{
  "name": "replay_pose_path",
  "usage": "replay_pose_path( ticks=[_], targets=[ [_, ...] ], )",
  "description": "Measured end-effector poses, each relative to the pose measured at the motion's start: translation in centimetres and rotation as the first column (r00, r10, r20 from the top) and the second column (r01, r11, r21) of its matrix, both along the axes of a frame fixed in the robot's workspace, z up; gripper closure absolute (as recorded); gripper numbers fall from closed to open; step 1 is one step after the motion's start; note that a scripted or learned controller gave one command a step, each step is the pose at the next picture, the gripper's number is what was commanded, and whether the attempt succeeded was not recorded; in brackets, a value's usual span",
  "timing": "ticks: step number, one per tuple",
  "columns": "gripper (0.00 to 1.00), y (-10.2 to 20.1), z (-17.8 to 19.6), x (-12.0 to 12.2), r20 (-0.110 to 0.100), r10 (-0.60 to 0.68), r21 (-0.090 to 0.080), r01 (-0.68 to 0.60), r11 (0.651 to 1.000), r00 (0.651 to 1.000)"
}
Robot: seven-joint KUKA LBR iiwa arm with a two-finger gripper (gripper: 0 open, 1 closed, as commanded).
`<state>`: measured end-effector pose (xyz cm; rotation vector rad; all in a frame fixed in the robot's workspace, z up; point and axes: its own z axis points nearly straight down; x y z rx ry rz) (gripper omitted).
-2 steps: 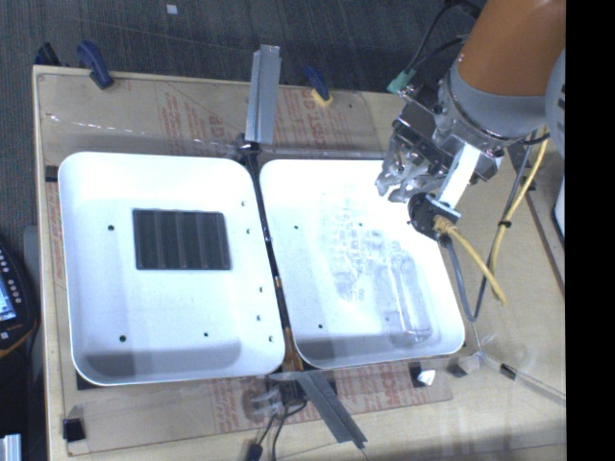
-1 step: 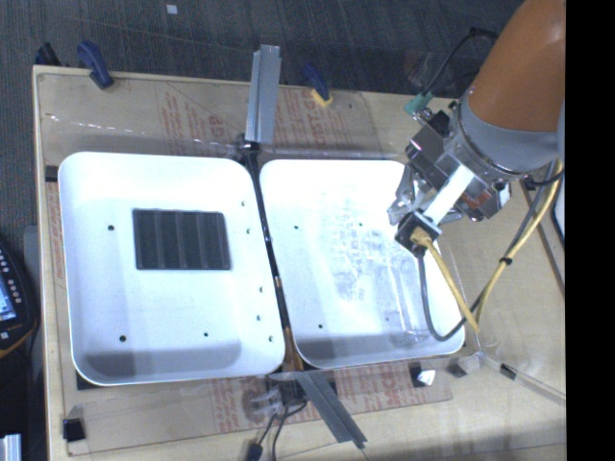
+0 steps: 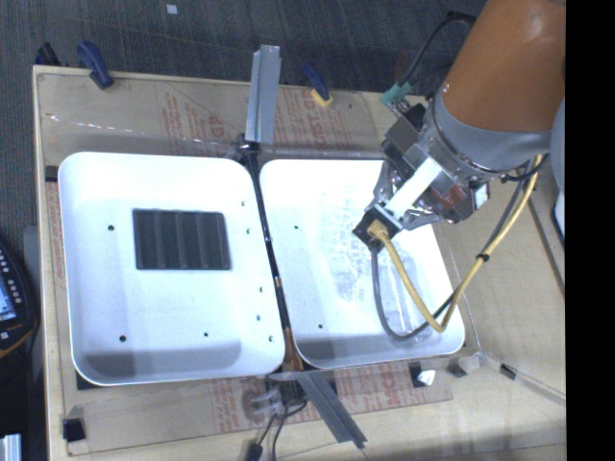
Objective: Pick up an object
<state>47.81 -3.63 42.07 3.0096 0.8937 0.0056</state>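
A dark grey ribbed rectangular block [image 3: 182, 239] lies flat in the middle of the left bin [image 3: 86, 185]. In the right bin [image 3: 307, 334] a faint, translucent patch [image 3: 341, 243] shows on the floor; what it is I cannot tell. The arm hangs over the right bin's upper right part, and my gripper [image 3: 450, 198] sits under the grey wrist, mostly hidden by it. It is well to the right of the block and a little right of the patch. Nothing is visibly held.
A metal divider bar [image 3: 263, 94] stands at the back between the bins and another bracket [image 3: 322, 406] at the front. Blue clamps [image 3: 96, 65] hold the board's far edge. A yellow cable [image 3: 413, 291] loops over the right bin's floor.
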Motion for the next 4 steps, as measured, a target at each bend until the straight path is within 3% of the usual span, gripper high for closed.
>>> replay_pose_path(
  ticks=[1, 2, 3, 4],
  targets=[
    [1.00, -5.5, -9.3, 0.1, -0.008, 0.275, 0.002, -0.275, 0.961, 0.961],
    [1.00, -12.3, -18.9, 0.5, -0.008, 0.384, 0.003, -0.384, 0.924, 0.923],
    [1.00, -12.3, -9.2, 5.6, -0.005, 0.454, 0.001, -0.454, 0.891, 0.891],
    [1.00, -9.7, -5.1, 1.5, -0.003, 0.142, 0.000, -0.142, 0.990, 0.990]
  ],
)
